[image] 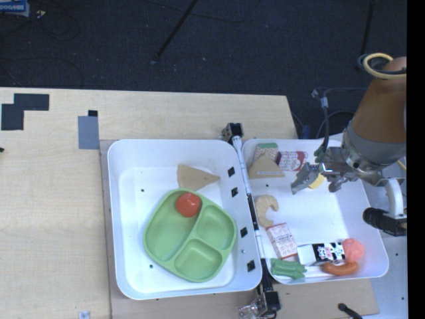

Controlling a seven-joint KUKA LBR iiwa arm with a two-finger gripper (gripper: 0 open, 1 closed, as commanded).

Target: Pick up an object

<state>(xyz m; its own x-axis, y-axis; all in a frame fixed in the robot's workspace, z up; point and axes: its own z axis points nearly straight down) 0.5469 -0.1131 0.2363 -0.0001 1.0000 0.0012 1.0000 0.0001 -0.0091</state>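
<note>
My gripper (319,180) hangs over the upper middle of the right bin (372,211) with its two fingers spread apart, so it is open. A small yellow patch (318,181) shows between them; whether it is held or lies below I cannot tell. Left of the gripper lie a red-and-white packet (291,159) and a tan wedge (265,167). A beige curved piece (267,206) sits lower left of it.
The right bin's front holds a pink-and-white packet (282,239), a black-and-white carton (329,251), a pink ball (354,248), an orange sausage (340,268) and a green piece (287,269). The left bin (119,178) holds a green divided plate (191,238), a red tomato (188,205) and a tan wedge (196,176).
</note>
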